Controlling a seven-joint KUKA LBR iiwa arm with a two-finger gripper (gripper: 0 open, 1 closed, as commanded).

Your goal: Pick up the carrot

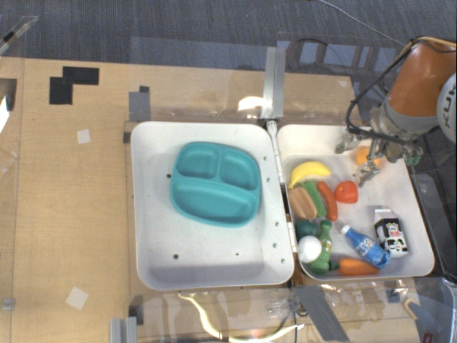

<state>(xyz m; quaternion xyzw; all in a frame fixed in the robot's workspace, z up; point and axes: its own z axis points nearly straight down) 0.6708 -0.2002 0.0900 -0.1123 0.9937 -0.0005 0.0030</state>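
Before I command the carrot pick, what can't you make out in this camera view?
- Tool: finger state unreadable, wrist hides it.
- Orange item at the tool: partly covered, identity unclear.
- Carrot: one end hidden under blue bottle.
- Milk carton: label too small.

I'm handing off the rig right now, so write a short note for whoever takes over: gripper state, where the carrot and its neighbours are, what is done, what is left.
Gripper: hovering over the far right part of the right bin, near an orange item; no object visible between its fingers.
Carrot: lying at the near edge of the right bin, beside the blue bottle and the green vegetable.
Left bin: holds the teal tray.
Done: nothing; the carrot is not picked up.
Left: move to the carrot, grasp it and lift it.
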